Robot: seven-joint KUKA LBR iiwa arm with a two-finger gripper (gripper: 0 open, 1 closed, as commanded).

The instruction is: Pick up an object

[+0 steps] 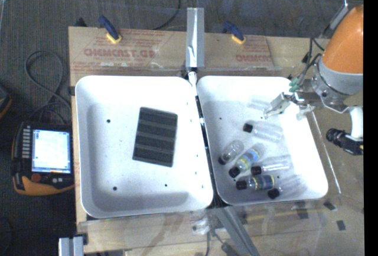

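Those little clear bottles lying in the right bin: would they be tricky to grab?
Probably. The bottles lie on their sides and look round, so a nudge may roll them. Their clear, smooth bodies look slippery between fingers. They lie crowded, some touching, so pushing one would likely shift its neighbours. They seem small and light, judging by looks alone.

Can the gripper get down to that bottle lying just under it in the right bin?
Probably yes. The gripper hangs over the right bin, close above the clear bottle, and nothing lies across that bottle.
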